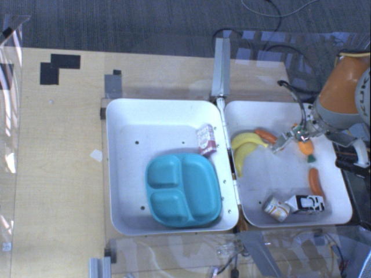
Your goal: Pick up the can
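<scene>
Aiming for: the can (277, 208), which I take to be the small tan-and-silver cylinder tipped on its side in the right bin (342, 213).
Can's place: close to the near edge of the right bin, towards its near-left corner, touching or just beside a black-and-white carton (308, 202) on its right.
My pincer (293, 136): hanging over the middle of the right bin nearer its far edge, beside a small orange piece (306, 148) and a banana (246, 145).
Pincer state: I cannot tell from this slant whether it is wide or narrow; I see nothing held in it.
Can relative to pincer: well apart, nearer the near edge than I am and a little to the left.
Handling, my guess: stiff metal, light if empty, smooth and rounded, so likely to roll or slip out when squeezed off-centre.
Where to hold: across the round body at mid-length, closing square to its long axis, clear of the rims.
Risk: the carton crowds one side, and the bin's near wall leaves little room.
</scene>
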{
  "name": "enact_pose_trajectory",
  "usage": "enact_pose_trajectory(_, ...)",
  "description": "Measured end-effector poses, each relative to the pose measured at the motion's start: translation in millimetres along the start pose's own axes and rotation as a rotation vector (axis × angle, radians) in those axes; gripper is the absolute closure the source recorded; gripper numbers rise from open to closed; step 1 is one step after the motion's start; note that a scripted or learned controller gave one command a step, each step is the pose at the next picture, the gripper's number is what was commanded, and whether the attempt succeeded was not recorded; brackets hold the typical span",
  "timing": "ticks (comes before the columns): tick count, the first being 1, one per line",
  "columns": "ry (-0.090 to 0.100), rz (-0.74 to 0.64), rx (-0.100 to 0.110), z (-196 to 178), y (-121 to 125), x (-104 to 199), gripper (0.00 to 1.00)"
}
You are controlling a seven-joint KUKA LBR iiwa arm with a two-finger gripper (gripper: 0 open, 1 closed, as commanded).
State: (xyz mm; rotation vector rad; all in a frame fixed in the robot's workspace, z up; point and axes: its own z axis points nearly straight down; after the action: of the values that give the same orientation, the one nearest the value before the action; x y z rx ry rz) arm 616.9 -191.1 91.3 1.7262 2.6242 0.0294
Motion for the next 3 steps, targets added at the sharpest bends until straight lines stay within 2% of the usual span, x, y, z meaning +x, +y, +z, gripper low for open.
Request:
enact_pose_trajectory(1,-0.017,-0.003,-0.007,-12.9,1.5,-3.9,1.00)
enact_pose_trajectory(2,-0.016,0.283,0.006,-88.7,69.8,23.0,1.00)
enact_pose_trajectory(3,-0.016,0.182,0.006,-171.6,94.5,79.3,1.00)
